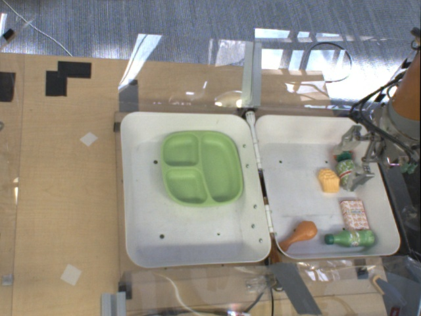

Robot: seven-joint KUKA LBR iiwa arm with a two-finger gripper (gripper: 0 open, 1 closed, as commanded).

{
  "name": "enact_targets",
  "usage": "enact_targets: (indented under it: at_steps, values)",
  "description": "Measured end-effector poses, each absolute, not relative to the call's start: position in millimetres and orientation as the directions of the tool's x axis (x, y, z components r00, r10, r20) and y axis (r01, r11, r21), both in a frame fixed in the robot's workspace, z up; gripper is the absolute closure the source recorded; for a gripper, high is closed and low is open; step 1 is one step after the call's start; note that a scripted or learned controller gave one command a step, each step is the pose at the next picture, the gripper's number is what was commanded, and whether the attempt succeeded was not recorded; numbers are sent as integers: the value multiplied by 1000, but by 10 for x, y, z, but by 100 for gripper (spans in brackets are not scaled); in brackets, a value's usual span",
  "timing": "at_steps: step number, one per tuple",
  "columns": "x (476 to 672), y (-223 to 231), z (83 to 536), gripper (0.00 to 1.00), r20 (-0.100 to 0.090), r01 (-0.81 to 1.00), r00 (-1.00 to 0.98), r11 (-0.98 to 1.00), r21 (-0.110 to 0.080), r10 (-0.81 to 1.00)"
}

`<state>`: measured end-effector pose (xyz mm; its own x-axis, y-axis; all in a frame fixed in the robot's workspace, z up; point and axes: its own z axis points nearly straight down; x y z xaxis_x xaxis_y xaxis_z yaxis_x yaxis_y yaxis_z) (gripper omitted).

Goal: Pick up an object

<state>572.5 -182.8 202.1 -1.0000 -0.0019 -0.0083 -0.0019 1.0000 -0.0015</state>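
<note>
The bench (59, 196) is the largest thing in view, a tan board that bears two shallow white bins side by side. The left bin (141, 242) lies toward nine o'clock of the picture's centre, and the right bin (296, 176) toward three o'clock; their inner rims touch along a seam that runs roughly from twelve to six o'clock.

In the left bin a green divided plate (200, 168) rests near the middle, with three compartments, the long one on its three o'clock side.

The grey arm (401, 120) comes in from three o'clock, its orange part at the picture's edge. The gripper (355, 157) hangs low over the right bin's three o'clock side, its two fingers spread apart. One finger points toward the bin's twelve o'clock, the other toward six o'clock. A small green and white object (346, 168) sits between the fingers; whether they touch it cannot be told.

At six o'clock of the right bin a green bottle (350, 239) lies on its side along the rim. Just at its twelve o'clock a pink patterned box (353, 214) lies flat. At the bin's seven o'clock corner an orange, drumstick-shaped toy (299, 234) leans against the rim. A small yellow object (329, 180) sits just at nine o'clock of the gripper
</note>
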Motion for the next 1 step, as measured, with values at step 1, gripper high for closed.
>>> enact_targets:
  at_steps: [1]
  values:
    - [5942, -1724, 928, 0, -13, 33, -999, 999, -2, 33]
